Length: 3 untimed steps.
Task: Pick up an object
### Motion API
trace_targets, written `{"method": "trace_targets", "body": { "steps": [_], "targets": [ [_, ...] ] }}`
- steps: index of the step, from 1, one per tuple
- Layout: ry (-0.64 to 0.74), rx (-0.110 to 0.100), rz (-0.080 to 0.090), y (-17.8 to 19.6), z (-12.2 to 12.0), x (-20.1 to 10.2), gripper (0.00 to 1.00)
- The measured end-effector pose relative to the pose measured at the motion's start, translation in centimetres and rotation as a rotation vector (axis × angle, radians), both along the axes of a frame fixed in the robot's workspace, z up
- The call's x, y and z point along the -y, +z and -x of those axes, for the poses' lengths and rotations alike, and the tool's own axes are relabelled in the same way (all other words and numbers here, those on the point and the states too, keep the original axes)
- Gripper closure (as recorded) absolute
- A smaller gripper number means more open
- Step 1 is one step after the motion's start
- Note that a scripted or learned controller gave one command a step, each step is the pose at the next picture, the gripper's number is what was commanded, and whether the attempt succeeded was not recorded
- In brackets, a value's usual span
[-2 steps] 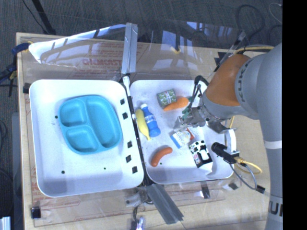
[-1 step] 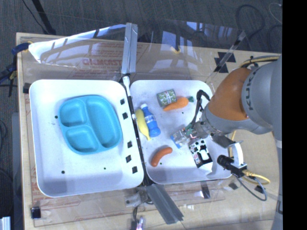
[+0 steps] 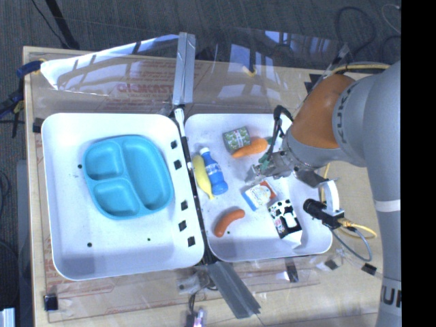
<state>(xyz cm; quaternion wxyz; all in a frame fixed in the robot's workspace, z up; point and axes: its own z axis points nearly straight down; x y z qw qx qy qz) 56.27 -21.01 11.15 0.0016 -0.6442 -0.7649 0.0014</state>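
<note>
The right bin holds several objects. A green packet and an orange carrot lie at the back. A yellow banana and a blue bottle lie side by side along the left wall. A brown sausage is near the front. A white and red packet and a black and white toy lie right of the middle. My gripper is down low in the bin, just in front of the carrot and right behind the white and red packet.
The left bin holds a blue divided tray. A ridge with black clips separates the two bins. The grey arm with its orange band covers the right bin's back right corner.
</note>
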Motion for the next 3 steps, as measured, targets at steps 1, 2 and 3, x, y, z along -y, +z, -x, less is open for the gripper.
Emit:
{"method": "trace_targets", "body": {
  "steps": [1,2,3],
  "targets": [
    [0.097,-0.001,-0.002,0.7,4.0,0.0,0.0],
    [-0.033,0.0,0.0,0.7,-3.3,-0.1,0.0],
    [0.156,-0.011,-0.004,-1.5,-7.5,-0.1,0.0]
  ]
}}
